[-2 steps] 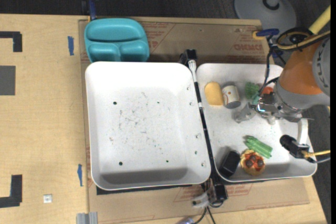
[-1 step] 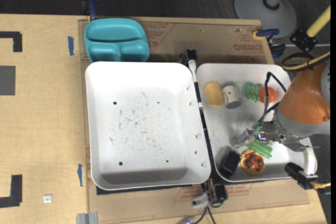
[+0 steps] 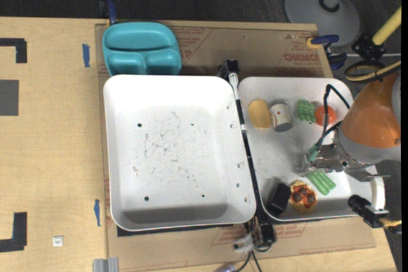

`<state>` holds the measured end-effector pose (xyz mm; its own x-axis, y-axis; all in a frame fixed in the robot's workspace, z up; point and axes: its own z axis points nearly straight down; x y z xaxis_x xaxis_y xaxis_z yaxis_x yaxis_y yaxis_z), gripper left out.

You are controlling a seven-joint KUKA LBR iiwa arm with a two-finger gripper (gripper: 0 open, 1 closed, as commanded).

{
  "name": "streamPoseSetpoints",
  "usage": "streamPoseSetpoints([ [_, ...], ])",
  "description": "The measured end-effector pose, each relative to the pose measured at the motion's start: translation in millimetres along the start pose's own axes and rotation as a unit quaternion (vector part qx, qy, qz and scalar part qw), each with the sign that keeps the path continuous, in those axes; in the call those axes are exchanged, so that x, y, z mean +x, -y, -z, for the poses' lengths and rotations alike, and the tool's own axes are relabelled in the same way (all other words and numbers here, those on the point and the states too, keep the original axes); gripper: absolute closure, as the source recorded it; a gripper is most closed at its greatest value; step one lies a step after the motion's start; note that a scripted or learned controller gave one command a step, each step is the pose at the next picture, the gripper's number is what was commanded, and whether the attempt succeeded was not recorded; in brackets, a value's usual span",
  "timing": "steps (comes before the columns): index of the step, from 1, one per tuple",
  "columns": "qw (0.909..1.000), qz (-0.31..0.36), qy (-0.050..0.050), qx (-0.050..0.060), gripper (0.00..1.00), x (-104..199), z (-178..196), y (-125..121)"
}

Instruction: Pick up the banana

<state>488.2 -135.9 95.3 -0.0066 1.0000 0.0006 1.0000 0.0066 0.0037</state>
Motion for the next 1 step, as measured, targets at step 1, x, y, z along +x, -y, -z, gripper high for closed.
streamPoseSetpoints([
  [1,0.9997,-0.025,0.0,0.001,1.0,43.1,-9.6,6.4],
])
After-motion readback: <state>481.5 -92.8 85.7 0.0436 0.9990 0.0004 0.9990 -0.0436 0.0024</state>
